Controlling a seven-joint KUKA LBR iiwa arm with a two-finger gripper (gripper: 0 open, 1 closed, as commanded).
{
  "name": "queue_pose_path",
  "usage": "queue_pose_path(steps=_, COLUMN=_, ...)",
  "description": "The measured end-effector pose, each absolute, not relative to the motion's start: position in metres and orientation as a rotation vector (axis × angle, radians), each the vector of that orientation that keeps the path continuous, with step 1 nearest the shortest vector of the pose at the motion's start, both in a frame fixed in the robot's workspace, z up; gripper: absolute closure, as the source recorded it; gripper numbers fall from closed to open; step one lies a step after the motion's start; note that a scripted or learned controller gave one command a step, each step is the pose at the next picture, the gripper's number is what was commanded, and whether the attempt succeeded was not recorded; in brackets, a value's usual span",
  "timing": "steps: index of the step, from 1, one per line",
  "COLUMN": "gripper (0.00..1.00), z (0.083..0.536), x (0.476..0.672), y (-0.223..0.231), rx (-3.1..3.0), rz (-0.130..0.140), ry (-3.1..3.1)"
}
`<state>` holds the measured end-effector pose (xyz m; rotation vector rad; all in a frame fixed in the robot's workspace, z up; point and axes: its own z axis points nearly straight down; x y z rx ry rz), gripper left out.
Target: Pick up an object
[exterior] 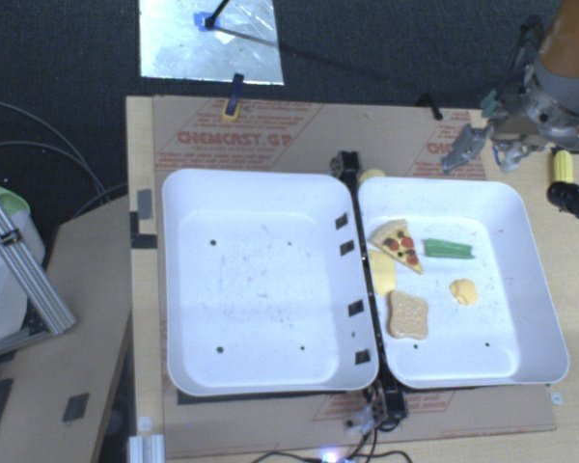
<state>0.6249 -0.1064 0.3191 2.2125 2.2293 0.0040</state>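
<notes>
**Arm parked high, four toy foods waiting in the right bin**

From where I stand, the gripper (pixel 482 146) hangs above the bench just beyond the far right corner of the right-hand bin (pixel 521 258), over bare cardboard rather than over any object. Its two grey fingers are spread apart with clear space between them, and nothing sits in that gap. I read that as a ready pose: pulled back and clear of the bin, so the overhead view of its contents stays unblocked before a target is picked.

Everything worth picking lies in the right-hand bin. The pizza slice (pixel 398 244) sits near the bin's left wall, in its far half. A yellow piece (pixel 382 272) is just on the near side of the pizza and hugs that same wall. The bread slice (pixel 408 315) lies nearer still, toward the bin's near left part. The green bean (pixel 449 249) rests around the bin's middle, to the right of the pizza, and the small yellow lump (pixel 464 291) lies just nearer than the bean.

The bean and lump stand apart from the wall and from each other, so I judge them the easier grasps; the pieces pressed close to the left wall leave less room for a finger. The left-hand bin (pixel 261 278) plays no part yet.
</notes>
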Motion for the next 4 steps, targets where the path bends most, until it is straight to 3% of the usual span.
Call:
queue_pose_path(steps=1, gripper=0.00, z=0.299, x=0.538, y=0.012, rx=2.213, rz=-0.002, ry=2.239)
queue_pose_path(steps=2, gripper=1.00, z=0.311, x=0.543, y=0.007, rx=2.213, rz=0.005, ry=2.227)
queue_pose_path(steps=3, gripper=1.00, z=0.315, x=0.499, y=0.053, rx=2.215, rz=0.001, ry=2.230)
queue_pose_path(steps=4, gripper=1.00, z=0.357, x=0.487, y=0.057, rx=2.214, rz=0.005, ry=2.226)
